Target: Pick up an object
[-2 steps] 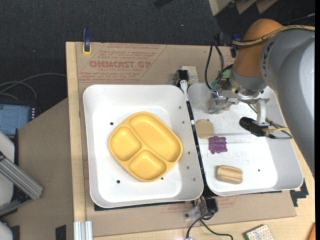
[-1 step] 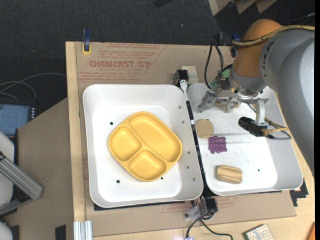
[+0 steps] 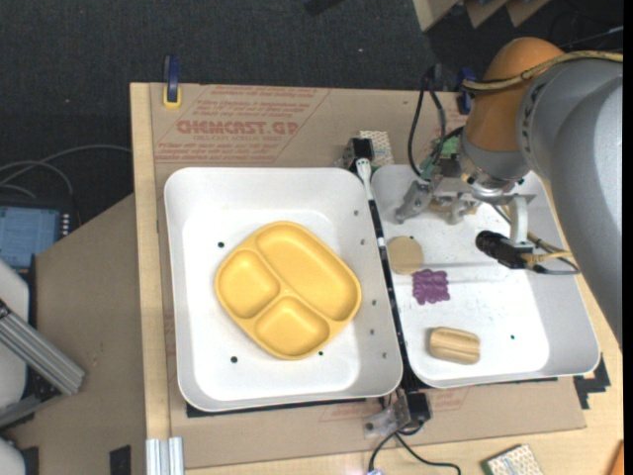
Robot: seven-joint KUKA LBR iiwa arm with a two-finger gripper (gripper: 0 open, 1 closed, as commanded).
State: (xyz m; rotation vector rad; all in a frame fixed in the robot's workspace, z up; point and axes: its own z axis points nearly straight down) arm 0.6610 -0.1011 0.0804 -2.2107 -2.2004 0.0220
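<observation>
Grey casing and an orange band mark the arm, which is seen reaching in from the right and bent downward over the far end of the right bin. The wrist is pointed toward the bin floor, and the end effector is held low near the bin's far left corner, close to the wall shared with the left bin. Whether the end effector is released or clenched cannot be told from this slant; it is seen apart from the things in the bin. Three small things are laid in the right bin, all nearer the camera than the end effector. A tan disc is set just beside the shared wall and lies nearest the end effector. A purple piece is placed just beside the tan disc, and a tan loaf is found near the front rim, apart from the other two. A yellow divided plate is laid flat in the middle of the left bin. Both bins are carried side by side on the worktop, whose brown sheet is printed with red lettering.
</observation>
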